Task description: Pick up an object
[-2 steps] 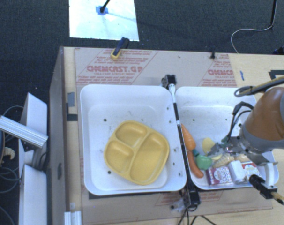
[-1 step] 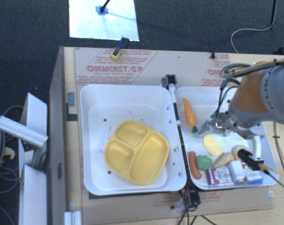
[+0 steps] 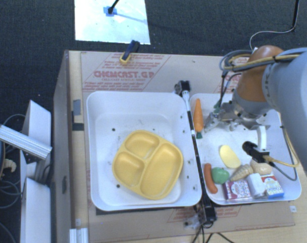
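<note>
The grey robot arm with the orange band [image 3: 275,80] is reaching in from the right and hanging over the back part of the right shallow white bin [image 3: 290,189]. Its silver metal gripper [image 3: 218,119] is sitting low over the bin floor, near the back left corner. I cannot tell if it is pinching anything or how wide it is standing.

A long orange toy carrot [image 3: 198,115] is lying along the left wall of this bin, just beside the gripper. A flat yellow oval toy [image 3: 229,156] is lying in the middle of the bin. Nearer the front, a small orange-red toy carrot [image 3: 210,178] is lying beside a round green toy [image 3: 220,175]. A cream cone-shaped toy [image 3: 241,173] is resting next to the green one. A little red and white box [image 3: 236,190] and a little blue and white box [image 3: 272,186] are sitting along the front wall.

The left shallow white bin [image 3: 100,135] is holding a yellow plastic plate with three sections [image 3: 147,163].
</note>
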Robot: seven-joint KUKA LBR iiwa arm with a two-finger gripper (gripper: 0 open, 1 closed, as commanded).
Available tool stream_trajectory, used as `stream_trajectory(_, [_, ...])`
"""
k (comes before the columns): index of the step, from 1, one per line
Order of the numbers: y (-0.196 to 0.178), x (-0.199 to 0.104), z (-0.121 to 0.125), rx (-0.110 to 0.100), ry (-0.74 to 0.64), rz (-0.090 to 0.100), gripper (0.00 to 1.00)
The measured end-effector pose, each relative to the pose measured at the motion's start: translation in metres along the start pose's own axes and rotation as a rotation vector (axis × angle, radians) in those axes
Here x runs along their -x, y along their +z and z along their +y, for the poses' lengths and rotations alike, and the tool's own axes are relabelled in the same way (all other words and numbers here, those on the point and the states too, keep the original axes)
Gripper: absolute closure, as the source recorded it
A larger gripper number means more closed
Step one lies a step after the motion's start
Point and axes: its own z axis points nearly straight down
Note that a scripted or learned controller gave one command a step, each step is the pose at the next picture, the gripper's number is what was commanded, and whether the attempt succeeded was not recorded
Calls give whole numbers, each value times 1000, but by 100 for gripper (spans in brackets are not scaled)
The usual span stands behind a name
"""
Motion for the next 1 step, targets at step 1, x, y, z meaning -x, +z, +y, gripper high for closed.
stream_trajectory(1, [6, -4, 51, 3, -4, 4, 0])
